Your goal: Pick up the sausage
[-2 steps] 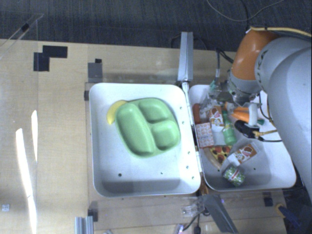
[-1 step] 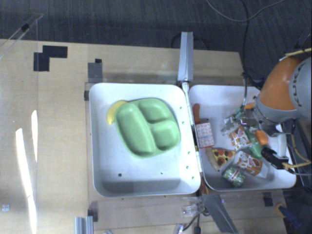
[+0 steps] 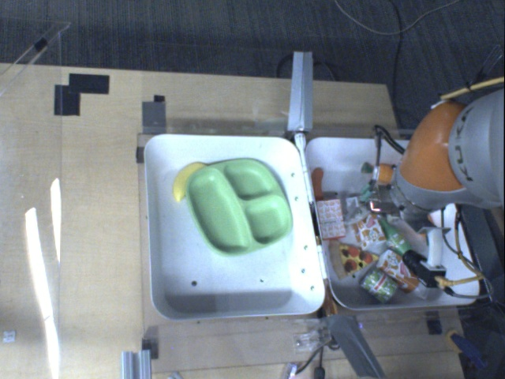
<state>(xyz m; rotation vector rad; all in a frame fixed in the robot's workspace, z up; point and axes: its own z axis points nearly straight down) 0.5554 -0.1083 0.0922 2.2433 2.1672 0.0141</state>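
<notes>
The sausage (image 3: 318,182) is a short brown-red stick. It lies along the left wall of the right bin (image 3: 347,155), near the bin's back. The arm comes in from the right, its orange band (image 3: 430,158) above the wrist. My gripper (image 3: 374,203) hangs low over the middle of the right bin, above the pile of packets. It stands to the right of the sausage and a little nearer the front, apart from it. Nothing shows held in it.
The left bin (image 3: 170,275) holds a green divided plate (image 3: 239,204) with a yellow piece (image 3: 185,181) poking out under its back left rim. Printed packets (image 3: 330,218), a pizza-like piece (image 3: 355,257) and a green packet (image 3: 381,284) crowd the right bin's front.
</notes>
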